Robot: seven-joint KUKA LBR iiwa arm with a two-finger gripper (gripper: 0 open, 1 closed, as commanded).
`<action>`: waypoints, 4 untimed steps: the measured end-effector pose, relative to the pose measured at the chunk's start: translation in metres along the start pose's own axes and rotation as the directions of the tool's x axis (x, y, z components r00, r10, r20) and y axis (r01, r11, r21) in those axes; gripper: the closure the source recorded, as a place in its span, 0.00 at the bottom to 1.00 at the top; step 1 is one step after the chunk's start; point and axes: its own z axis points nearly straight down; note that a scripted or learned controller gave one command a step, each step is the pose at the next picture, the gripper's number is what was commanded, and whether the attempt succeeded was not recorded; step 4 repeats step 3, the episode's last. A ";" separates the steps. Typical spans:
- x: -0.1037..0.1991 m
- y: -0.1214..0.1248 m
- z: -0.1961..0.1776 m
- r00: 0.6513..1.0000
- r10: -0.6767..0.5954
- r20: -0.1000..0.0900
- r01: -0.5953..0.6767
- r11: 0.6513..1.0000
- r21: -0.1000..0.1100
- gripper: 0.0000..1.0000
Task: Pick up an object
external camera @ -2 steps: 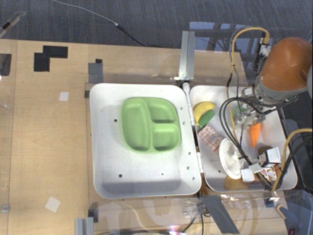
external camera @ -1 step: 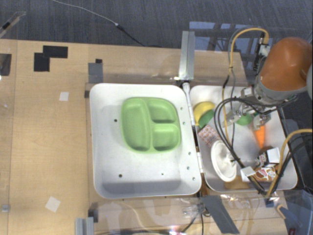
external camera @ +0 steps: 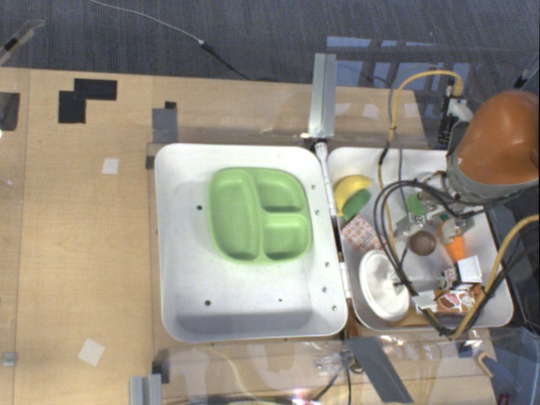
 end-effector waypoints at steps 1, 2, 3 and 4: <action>-0.031 0.012 0.003 1.000 0.020 -0.009 -0.020 1.000 -0.009 0.00; -0.025 0.003 0.004 1.000 0.025 -0.010 -0.025 1.000 -0.008 0.00; -0.004 0.012 0.003 1.000 -0.027 -0.008 0.027 1.000 -0.008 0.00; -0.004 0.012 0.003 1.000 -0.027 -0.008 0.027 1.000 -0.008 0.00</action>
